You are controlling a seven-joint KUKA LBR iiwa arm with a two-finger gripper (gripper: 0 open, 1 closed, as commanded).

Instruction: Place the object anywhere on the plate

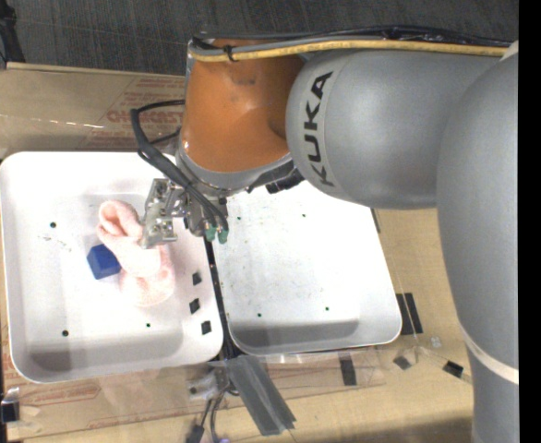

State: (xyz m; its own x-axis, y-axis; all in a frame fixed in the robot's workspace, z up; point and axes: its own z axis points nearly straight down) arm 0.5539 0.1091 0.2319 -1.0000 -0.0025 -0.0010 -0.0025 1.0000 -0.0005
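Blue block [104, 262], small, cube-like and apparently rigid plastic or foam, is seen in the left white bin [30, 247], toward that bin's middle, touching the left side of a pale pink, soft-looking plate-like item [141, 252]. Whether the block rests partly on the pink item or just beside it cannot be told.

The two-finger gripper [164, 220] is positioned over the pink item's upper right part, near the inner wall shared with the right white bin [363, 275]. Whether the fingers are spread or closed cannot be told; the block is not seen between them.

Handling judgement: the block is expected to be light and stiff, with flat faces that should not slip much. A grasp across two opposite flat sides is recommended, taken from above. The pink item appears thin and pliable, so it may be dragged or lifted if caught by a fingertip.

Open room is available on the left bin's floor toward its left and near edges. Clearance is tighter at the inner wall, where the grey arm with orange band [243, 109] overhangs.
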